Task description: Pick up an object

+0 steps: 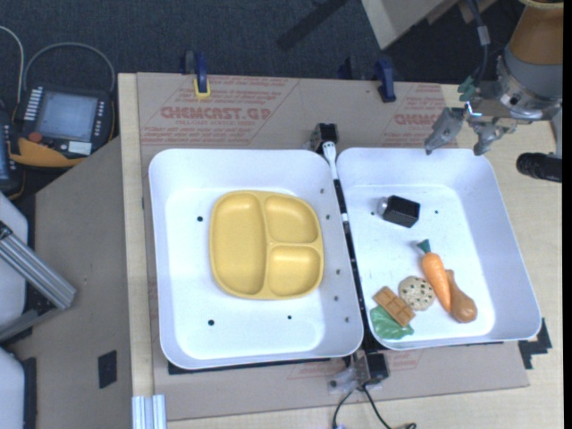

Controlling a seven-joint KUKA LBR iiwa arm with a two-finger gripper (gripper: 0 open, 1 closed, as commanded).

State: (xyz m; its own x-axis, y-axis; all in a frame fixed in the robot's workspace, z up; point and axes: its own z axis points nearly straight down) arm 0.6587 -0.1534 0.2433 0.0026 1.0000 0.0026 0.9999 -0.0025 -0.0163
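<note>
Pincer (463,132): open, holding nothing, hung over the right bin's (509,213) far edge. Carrot (435,273), cookie (415,292) and black block (399,210) lay within that bin.

You're looking at a robotics lab bench: brown cardboard-covered board (268,105) clamped with blue clamps (200,74), a grey handheld control pendant with a screen (61,119) on dark carpet (179,16), aluminium framing (36,271) at left.
</note>
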